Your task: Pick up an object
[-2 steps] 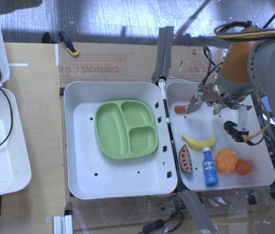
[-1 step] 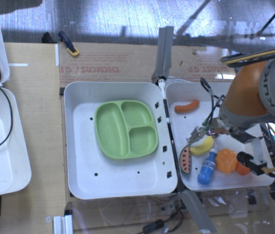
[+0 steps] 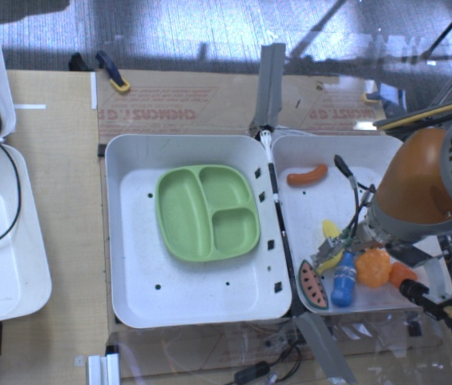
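At the near edge of the right bin (image 3: 386,144), a watermelon slice (image 3: 313,285) is lying flat against the bin's front left corner. Just beside it, a blue bottle (image 3: 344,281) is lying with its cap end pointing toward the far side. An orange ball (image 3: 374,268) is sitting touching the bottle's right side, and a smaller orange-red piece (image 3: 403,273) is resting just beside the ball, toward the bin's right wall.

The hand (image 3: 336,251) is reaching down into this cluster from the right, directly above the bottle's upper end. A yellow object (image 3: 331,231) is showing at the hand's tip; whether it is being gripped or merely lying beneath cannot be told. The opening of the hand cannot be told either, since cables and the wrist are covering it. The arm (image 3: 418,187), with its orange band, is occupying the right half of this bin.

Farther back in the same bin, a sausage (image 3: 307,175) is lying alone, well apart from the cluster, near the dividing wall.

In the left bin (image 3: 126,239), a green divided plate (image 3: 207,212) is lying flat near the centre, with three compartments facing upward.

Beyond both bins, a yellow and blue clamp (image 3: 112,72) is resting on the worktop (image 3: 58,135) near its far edge.
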Available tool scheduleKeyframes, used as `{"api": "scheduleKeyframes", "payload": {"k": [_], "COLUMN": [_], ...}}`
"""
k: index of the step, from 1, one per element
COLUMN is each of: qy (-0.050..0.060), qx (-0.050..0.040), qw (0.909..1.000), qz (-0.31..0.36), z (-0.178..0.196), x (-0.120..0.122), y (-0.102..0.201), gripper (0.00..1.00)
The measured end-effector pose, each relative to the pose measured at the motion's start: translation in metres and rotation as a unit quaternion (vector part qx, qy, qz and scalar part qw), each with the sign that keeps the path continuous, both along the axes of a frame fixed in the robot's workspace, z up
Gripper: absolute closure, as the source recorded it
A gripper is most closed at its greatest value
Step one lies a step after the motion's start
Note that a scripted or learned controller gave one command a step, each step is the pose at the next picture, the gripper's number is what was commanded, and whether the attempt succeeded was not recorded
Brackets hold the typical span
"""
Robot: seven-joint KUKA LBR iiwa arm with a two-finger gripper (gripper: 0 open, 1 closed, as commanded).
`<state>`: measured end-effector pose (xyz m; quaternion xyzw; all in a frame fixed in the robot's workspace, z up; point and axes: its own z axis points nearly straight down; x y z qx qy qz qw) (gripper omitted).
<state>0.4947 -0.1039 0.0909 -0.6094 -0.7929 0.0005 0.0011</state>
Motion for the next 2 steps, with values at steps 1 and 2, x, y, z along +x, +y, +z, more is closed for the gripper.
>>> {"api": "scheduleKeyframes", "payload": {"k": [1, 2], "qy": [0.000, 0.000], "qx": [0.0000, -0.0009], "qw": [1.0000, 0.9966], "qz": [-0.002, -0.082], "z": [0.009, 0.100], "x": [0.000, 0.047], "y": [-0.001, 0.075], "gripper": [1.00, 1.00]}}
